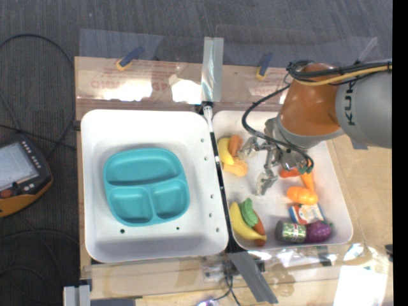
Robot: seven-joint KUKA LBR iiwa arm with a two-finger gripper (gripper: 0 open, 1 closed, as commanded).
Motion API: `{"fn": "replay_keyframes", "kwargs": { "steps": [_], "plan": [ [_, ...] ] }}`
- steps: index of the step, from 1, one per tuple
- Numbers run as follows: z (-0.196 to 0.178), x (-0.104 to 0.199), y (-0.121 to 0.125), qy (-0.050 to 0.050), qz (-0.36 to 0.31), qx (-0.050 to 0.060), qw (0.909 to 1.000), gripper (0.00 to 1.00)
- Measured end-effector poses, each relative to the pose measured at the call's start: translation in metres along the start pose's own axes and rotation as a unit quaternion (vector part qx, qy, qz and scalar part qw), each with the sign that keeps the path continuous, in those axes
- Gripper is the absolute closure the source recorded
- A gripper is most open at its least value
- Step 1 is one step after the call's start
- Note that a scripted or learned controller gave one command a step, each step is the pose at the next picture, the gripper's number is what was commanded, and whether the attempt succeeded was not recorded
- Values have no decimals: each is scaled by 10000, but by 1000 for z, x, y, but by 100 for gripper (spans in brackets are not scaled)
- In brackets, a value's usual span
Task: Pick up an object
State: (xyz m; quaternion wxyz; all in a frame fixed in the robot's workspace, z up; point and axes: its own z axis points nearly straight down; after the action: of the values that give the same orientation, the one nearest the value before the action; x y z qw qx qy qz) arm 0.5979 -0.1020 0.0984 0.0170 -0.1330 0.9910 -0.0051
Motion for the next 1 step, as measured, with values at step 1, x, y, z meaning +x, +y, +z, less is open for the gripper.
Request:
{"fn": "replay_keyframes", "kwargs": {
  "steps": [1],
  "plan": [
    [8, -59, -47, 240, 528, -99, 9983, 0]
  ]
}}
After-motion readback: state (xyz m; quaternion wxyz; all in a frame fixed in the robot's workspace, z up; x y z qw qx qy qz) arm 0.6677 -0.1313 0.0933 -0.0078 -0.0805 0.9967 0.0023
